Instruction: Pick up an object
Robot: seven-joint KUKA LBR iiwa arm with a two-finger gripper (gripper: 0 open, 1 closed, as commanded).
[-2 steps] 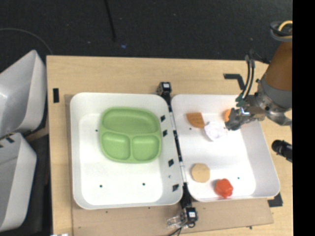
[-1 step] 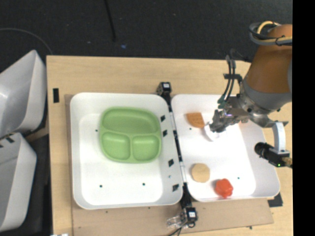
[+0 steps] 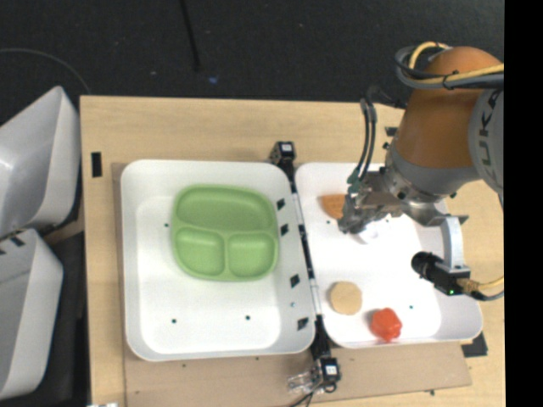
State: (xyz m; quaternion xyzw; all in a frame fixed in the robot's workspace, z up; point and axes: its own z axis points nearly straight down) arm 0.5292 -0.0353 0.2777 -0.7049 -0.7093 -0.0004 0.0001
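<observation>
Camera view: gripper, jaw state indiscernible, low beside orange piece in right bin; centre over it before closing.

- The arm is cut off by the picture's right edge, so its upper links go unseen.
- The gripper hangs low over the right bin; its jaws are too dark and small to tell how they stand.
- An orange-brown object near that bin's far left corner is partly hidden behind the gripper, so its full shape cannot be told.
- The arm covers the right bin's far right corner.
</observation>
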